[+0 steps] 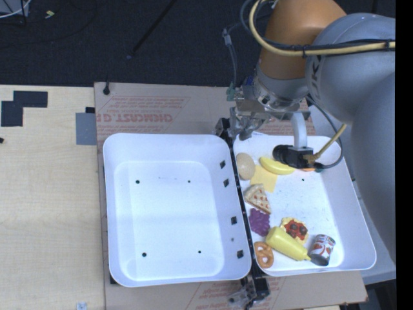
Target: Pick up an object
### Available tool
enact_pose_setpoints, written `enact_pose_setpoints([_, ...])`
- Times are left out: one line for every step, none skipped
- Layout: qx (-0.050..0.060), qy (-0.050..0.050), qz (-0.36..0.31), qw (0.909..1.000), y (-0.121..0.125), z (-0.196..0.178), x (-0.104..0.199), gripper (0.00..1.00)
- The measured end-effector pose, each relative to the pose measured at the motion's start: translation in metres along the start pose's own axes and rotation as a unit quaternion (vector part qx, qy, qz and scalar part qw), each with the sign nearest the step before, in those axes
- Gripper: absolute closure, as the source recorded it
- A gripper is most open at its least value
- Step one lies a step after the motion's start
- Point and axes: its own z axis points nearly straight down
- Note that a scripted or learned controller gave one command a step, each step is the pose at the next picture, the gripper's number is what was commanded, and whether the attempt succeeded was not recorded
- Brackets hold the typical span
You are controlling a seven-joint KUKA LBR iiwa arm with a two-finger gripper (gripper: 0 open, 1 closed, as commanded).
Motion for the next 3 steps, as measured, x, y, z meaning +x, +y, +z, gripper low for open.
enact_pose_setpoints([-0.009, 0.002, 0.003, 0.9999, 0.001, -0.157, 0.014, 1.0])
enact_pose_setpoints([-0.004, 0.002, 0.003, 1.0, -0.063, -0.269, 0.049, 1.0])
enact_pose_setpoints([0.007, 0.0, 0.004, 1.0, -0.061, -0.086, 0.064, 1.0])
